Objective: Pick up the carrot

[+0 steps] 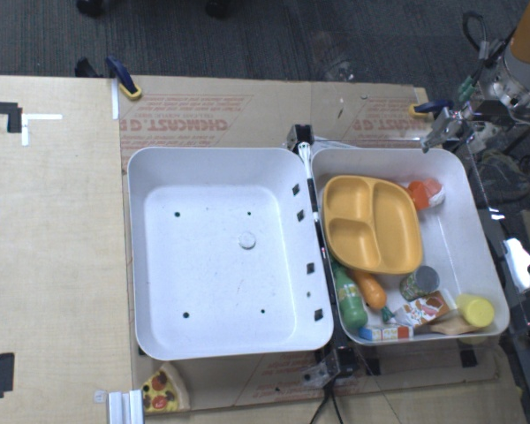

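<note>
The carrot (370,289) lies in the right bin (477,237), lower centre-right of the frame, just below a yellow divided plate (372,223) and beside a green bottle (349,299); the gripper (443,131), upper right, grip state indiscernible

Left bin (159,263): white, shallow, beside the right one.
Right bin (477,228): white, holds the items below.
Yellow tray (371,223): three compartments, far left part of the right bin.
Red item (424,191): just right of the tray, at the far wall.
Green bottle (349,297): near the tray's near-left edge.
Yellow cup (475,311): near right corner.
Pizza toy (162,390): on the bench, near the left bin's near edge.
</note>
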`<act>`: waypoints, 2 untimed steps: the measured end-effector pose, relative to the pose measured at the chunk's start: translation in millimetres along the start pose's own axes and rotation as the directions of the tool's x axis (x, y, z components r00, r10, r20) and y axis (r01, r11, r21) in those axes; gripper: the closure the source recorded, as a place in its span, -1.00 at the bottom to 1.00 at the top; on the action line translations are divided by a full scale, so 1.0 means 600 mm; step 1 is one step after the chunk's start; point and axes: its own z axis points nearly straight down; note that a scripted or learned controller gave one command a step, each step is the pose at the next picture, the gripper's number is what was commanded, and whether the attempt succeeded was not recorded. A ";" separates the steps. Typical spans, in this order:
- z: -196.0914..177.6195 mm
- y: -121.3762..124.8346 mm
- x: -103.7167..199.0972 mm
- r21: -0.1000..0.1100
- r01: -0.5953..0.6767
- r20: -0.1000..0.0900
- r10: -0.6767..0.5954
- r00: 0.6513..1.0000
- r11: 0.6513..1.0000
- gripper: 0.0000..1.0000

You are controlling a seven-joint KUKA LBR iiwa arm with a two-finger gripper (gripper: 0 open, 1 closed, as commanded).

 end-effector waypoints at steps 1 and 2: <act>0.198 -0.114 0.055 -0.001 0.252 -0.001 -0.252 0.968 0.968 -1.00; 0.297 -0.067 -0.009 -0.003 0.100 0.000 -0.100 0.995 0.995 -1.00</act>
